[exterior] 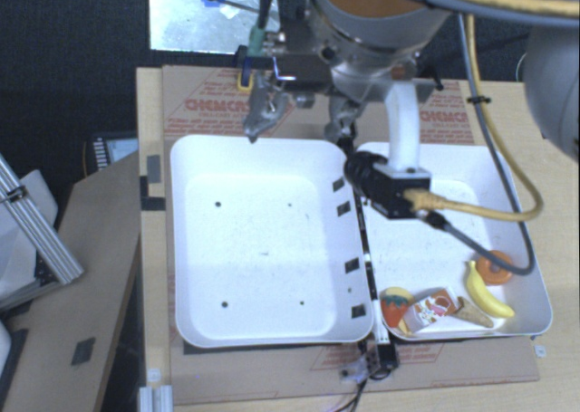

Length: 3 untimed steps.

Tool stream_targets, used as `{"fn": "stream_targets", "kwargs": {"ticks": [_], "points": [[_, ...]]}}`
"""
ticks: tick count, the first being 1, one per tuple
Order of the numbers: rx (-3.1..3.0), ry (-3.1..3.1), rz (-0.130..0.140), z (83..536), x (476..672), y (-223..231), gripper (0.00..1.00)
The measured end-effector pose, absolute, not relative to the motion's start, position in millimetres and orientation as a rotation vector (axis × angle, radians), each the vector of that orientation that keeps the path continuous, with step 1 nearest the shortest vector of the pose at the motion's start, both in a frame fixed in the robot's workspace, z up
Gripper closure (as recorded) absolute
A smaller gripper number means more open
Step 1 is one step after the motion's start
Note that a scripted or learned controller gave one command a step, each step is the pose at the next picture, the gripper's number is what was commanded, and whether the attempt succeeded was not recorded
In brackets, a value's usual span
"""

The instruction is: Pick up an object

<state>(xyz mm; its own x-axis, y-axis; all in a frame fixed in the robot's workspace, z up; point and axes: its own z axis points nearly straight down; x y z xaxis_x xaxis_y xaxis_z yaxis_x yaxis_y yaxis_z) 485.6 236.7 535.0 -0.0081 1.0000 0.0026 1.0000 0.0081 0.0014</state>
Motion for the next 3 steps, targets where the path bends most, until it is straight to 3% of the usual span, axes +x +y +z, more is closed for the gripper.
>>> {"fn": "stream_targets", "kwargs": {"ticks": [1,2,3], "points": [[-2.237,-2.212,-0.002,535,536.0,130,0.00],[-2.210,-2.231,-0.003,535,484.1,178,0.00],[-2.210,-2.232,-0.005,535,485.8,238,0.00]]}}
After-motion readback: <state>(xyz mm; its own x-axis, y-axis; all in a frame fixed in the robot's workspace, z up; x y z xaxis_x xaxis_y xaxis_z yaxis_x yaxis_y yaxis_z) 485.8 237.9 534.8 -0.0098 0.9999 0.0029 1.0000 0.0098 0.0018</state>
